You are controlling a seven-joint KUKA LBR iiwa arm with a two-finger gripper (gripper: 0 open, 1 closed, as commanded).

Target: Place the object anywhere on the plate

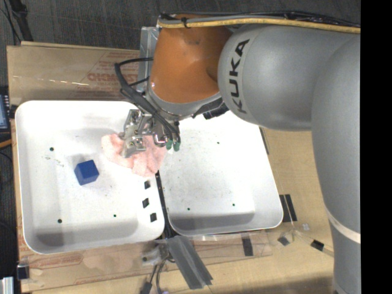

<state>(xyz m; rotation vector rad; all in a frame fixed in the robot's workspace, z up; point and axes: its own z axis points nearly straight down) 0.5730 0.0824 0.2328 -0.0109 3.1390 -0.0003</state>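
Observation:
A blue cube (87,171) lies on the floor of the left bin (37,127), left of centre. A pink plate (146,159) rests against that bin's right side, partly hidden under the gripper. My gripper (152,136) hangs over the plate's upper part, below the orange wrist band (184,60). It is about a hand's width right of and above the cube and apart from it. I see nothing held in the gripper.
The right bin (245,164) adjoins the left one along a shared rim near the plate. The big grey arm (294,72) covers the right bin's far corner and the view's right. Brown bench board (61,72) lies behind the bins.

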